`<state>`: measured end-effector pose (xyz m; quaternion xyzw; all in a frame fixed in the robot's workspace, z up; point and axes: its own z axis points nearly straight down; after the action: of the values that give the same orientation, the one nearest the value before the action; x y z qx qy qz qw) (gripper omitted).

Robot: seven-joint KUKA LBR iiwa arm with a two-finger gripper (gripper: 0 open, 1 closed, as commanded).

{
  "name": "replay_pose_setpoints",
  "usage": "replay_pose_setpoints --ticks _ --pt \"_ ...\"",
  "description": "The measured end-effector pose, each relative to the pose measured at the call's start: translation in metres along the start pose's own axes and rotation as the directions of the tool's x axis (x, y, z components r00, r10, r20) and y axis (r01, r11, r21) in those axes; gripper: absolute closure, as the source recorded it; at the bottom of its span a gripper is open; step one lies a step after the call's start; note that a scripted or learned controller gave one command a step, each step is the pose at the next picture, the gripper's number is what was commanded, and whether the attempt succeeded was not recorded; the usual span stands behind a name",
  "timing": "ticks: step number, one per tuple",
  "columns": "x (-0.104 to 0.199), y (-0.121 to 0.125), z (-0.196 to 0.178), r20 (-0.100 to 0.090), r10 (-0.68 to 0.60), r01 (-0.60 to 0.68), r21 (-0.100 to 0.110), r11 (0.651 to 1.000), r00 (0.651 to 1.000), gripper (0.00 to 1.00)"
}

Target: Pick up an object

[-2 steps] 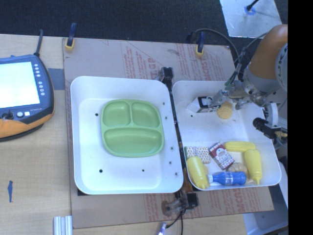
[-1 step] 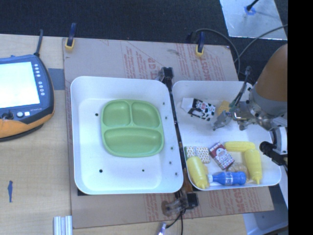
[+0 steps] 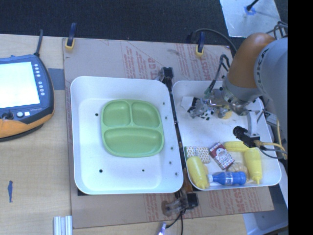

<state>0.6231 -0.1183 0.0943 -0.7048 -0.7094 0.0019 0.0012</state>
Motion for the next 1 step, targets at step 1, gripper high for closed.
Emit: replay_pose_setpoints --ticks 1 --pt "-0.0013 0.0 -0.0108 0.001 -0.001 0.001 0.002 1.0 1.0 1.0"
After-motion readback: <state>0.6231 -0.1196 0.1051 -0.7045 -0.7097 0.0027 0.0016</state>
